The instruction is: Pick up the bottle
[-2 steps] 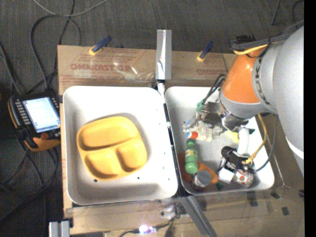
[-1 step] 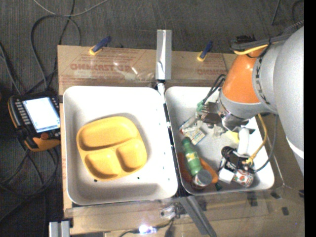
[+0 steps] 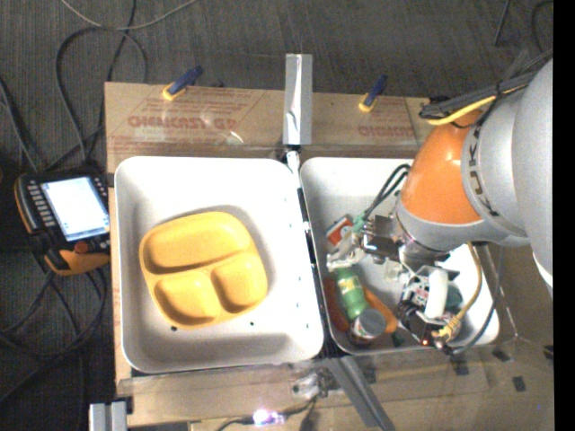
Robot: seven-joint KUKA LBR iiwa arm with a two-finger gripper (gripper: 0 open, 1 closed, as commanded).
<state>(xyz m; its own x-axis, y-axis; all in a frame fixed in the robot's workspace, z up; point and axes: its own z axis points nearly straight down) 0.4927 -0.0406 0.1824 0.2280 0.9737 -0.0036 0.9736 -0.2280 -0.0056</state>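
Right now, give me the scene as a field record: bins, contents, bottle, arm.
left bin: holds one yellow tray with three compartments
right bin: holds the bottle and small clutter around it
bottle: green, lying near the right bin's left wall, toward the near end
arm: reaching in from the right, over the right bin
hold on bottle: none that can be seen
off bench: handheld screen, lit, left of the bins
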